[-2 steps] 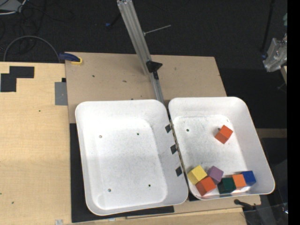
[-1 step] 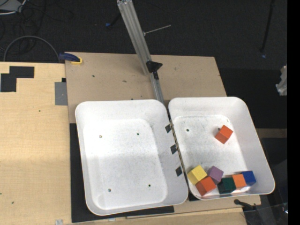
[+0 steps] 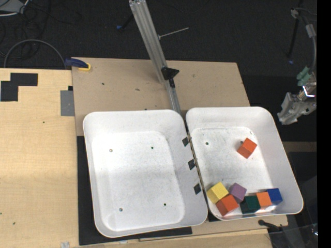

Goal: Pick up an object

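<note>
1. The gripper (image 3: 296, 109) hangs at the right edge of the camera view, outside the bins and beyond the right bin's (image 3: 264, 119) upper right corner, over dark floor. It reads as a pale grey blur, so I cannot tell how it is set; nothing is visible in its grasp.
2. An orange block (image 3: 247, 148) lies alone in the upper right part of the right bin, turned at an angle to the walls and well apart from the other blocks.
3. Along the near wall of the same bin sits a cluster of blocks: a yellow block (image 3: 217, 191), a purple block (image 3: 238, 190) just beside it, a red-orange block (image 3: 227, 204) in front of those two, then a dark green block (image 3: 250, 204), a second orange block (image 3: 264, 198) and a blue block (image 3: 274, 195) toward the corner, packed closely.
4. The left bin (image 3: 103, 123) lies beside the right one, their inner rims joined by small black clips (image 3: 192, 164).
5. Both bins rest on the counter (image 3: 119, 87), a brown board. A slanted aluminium rail (image 3: 150, 35) rises from behind the bins.
6. No brand, label or writing is readable anywhere.
</note>
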`<control>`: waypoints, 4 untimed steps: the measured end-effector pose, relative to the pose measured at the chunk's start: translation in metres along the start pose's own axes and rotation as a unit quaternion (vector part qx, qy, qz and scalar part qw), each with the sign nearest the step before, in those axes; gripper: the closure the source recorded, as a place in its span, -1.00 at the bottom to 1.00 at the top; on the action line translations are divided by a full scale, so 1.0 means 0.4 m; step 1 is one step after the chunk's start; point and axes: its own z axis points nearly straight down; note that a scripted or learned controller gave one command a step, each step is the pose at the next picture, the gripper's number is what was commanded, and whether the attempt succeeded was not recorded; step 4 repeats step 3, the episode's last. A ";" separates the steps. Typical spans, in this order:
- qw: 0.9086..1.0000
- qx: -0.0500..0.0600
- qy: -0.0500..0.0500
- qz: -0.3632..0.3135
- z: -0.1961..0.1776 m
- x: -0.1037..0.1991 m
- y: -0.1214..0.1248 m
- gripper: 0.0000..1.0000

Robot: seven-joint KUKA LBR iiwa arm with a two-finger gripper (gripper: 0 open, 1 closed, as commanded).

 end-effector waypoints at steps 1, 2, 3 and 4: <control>1.000 0.001 0.000 0.000 0.185 0.058 0.001 1.00; 1.000 -0.001 0.000 -0.003 0.201 0.294 0.020 1.00; 1.000 0.001 -0.001 0.002 0.356 0.241 0.007 1.00; 1.000 0.001 -0.001 0.002 0.356 0.241 0.007 1.00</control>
